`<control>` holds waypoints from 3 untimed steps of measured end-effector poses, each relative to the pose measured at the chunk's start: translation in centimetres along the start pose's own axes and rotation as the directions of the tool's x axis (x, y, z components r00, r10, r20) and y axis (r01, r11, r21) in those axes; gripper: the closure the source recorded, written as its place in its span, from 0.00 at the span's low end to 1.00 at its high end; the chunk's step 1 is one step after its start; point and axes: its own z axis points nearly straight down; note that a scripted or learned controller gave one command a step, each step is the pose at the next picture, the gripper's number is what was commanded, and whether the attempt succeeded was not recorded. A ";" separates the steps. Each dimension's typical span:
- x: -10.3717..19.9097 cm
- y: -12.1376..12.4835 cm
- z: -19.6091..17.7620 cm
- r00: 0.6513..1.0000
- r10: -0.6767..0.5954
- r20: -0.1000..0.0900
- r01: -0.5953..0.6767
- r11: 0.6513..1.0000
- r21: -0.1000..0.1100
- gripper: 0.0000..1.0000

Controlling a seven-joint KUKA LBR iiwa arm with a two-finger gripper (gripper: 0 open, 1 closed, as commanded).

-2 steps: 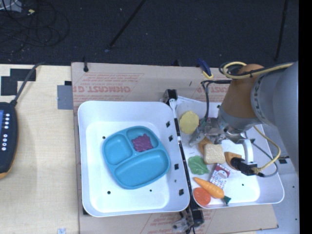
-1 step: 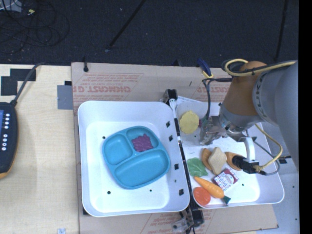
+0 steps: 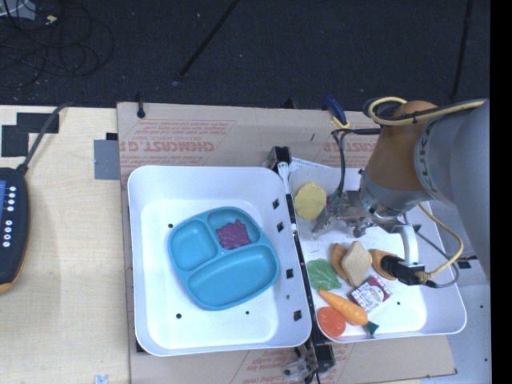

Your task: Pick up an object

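My gripper hangs low over the back of the right bin, just right of a yellow lemon-like piece. Its two fingers stand apart, open, with nothing between them. In front of it lie a bread slice, a green piece, a carrot, a small orange-red round piece, a red packet and a brown-orange piece. The arm's grey body and orange band cover the bin's far right corner.
The left bin holds a blue divided plate with a purple lump in one small compartment. A raised divider separates the two bins. A dark handheld device lies at the bench's left edge.
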 end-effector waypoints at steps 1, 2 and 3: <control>-1.0 -4.3 0.9 1.000 -0.005 0.002 0.005 1.000 -0.005 0.00; -1.0 -4.1 -0.1 1.000 -0.003 -0.001 0.003 1.000 -0.002 1.00; -1.0 -4.1 -0.1 1.000 -0.003 -0.001 0.003 1.000 -0.002 0.00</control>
